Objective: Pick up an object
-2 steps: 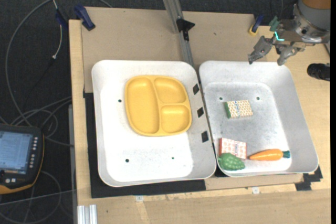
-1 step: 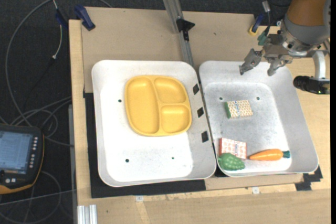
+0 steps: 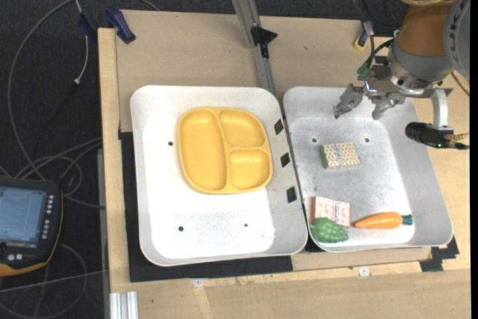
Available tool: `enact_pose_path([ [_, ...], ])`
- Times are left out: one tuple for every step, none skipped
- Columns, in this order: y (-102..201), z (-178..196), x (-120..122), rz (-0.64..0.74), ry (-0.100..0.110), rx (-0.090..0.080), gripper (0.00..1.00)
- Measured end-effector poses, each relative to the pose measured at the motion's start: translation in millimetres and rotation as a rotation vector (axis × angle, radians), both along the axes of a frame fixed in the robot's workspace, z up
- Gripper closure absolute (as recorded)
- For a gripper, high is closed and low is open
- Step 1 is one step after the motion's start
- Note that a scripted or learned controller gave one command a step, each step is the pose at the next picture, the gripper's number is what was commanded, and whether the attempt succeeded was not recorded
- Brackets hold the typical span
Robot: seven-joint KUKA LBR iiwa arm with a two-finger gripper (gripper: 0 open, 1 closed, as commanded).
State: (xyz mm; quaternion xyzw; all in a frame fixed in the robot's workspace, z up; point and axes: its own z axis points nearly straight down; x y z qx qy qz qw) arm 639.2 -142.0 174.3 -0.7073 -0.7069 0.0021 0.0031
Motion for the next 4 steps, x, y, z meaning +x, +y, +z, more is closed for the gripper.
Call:
enact_pose_path([
  [-3, -44, 2, 0.001, -0.001, 0.000, 0.00],
  [-3, -29, 4, 0.001, -0.009, 0.000, 1.00],
  [-3, 37, 5, 0.002, -0.016, -0.003, 1.00],
  [-3, 93, 7, 0.002, -0.016, -0.003, 1.00],
])
